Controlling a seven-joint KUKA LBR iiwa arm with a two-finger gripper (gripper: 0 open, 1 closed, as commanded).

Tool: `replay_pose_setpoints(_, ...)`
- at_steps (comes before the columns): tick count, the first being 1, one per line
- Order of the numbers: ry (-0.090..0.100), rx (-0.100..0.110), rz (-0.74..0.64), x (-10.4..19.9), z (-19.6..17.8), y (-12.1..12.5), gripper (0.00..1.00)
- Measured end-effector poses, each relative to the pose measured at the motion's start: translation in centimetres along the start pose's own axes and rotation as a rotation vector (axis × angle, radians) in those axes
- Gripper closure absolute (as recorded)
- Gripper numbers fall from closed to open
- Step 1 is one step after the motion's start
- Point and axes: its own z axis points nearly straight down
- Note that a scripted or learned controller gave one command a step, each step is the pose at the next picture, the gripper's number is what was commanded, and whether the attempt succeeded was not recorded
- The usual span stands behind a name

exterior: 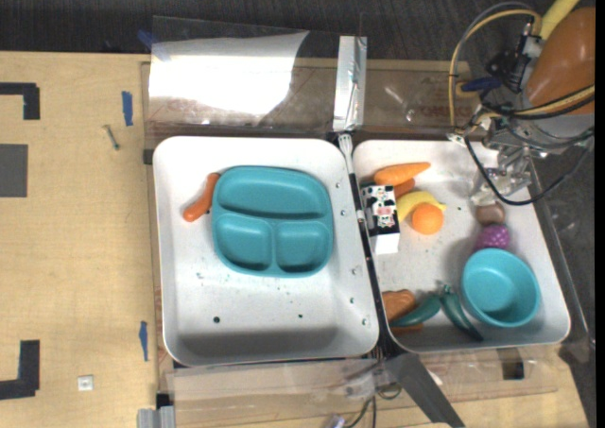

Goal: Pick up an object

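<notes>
At the right bin's (553, 256) far right corner the gripper (506, 169) hangs; I can't tell its grip. A teal bowl (499, 286) sits near the front edge, a carrot (401, 173) by the far edge.

the arm (564, 58) is reaching in from the upper right of the frame, its orange band showing near the right edge with yellow and black cables looping around it. the gripper (503, 169) is hanging below the wrist, pointing down.
</notes>
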Motion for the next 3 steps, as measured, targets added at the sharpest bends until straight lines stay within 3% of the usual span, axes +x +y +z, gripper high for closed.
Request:
replay_pose_setpoints(1, 0.003, 0.006, -0.059, 0.2, -13.0, -0.2, 1.00)
replay_pose_setpoints(2, 0.000, -0.002, -0.265, 0.0, -0.7, 0.1, 1.00)
replay_pose_setpoints(3, 0.001, 0.001, -0.415, -1.4, -10.5, 0.2, 1.00)
